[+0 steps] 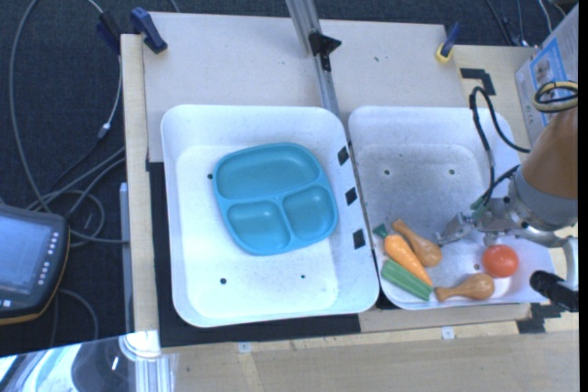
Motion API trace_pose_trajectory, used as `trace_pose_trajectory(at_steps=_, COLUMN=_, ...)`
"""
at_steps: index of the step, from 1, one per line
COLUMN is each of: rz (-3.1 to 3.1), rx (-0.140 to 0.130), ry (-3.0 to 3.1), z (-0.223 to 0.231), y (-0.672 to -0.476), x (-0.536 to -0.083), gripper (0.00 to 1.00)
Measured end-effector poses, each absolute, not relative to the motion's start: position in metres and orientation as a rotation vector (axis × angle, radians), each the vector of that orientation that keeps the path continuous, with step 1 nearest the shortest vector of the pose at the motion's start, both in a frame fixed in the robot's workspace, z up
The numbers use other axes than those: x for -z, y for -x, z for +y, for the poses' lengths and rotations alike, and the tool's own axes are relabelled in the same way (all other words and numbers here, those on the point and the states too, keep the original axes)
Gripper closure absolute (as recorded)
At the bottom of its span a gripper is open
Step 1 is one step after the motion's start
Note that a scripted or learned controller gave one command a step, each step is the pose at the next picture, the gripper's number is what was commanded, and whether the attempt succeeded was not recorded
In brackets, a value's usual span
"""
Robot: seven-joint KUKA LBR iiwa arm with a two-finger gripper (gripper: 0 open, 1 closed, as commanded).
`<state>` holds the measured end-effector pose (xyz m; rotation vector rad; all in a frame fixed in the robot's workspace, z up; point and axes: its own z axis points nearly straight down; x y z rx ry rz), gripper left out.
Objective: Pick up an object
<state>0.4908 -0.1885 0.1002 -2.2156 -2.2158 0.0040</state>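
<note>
Currently arm enters from right; jaws [457, 229] low over right bin [413, 138], near its near-right corner. Jaws' opening: cannot tell; nothing visibly held. Candidate objects cluster along bin's near edge: red tomato [501, 261] just right of jaws, orange carrot [406, 258], green piece [405, 280], two tan drumstick shapes [418, 242] [466, 288]. Left bin [184, 197] carries blue divided plate [275, 197]. Recommended: select isolated item, tomato likely; centre jaws over it, descend vertically, close only when straddling, avoid bin wall, lift straight.
</note>
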Motion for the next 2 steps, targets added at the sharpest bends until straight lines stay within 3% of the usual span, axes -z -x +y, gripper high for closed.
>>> trace_pose_trajectory(at_steps=1, rz=-2.222, rx=0.003, ry=2.221, z=-0.189, y=-0.493, x=-0.115, gripper=1.0)
trace_pose_trajectory(at_steps=2, rz=-2.228, rx=0.005, ry=2.224, z=-0.187, y=-0.493, x=-0.179, gripper=1.0)
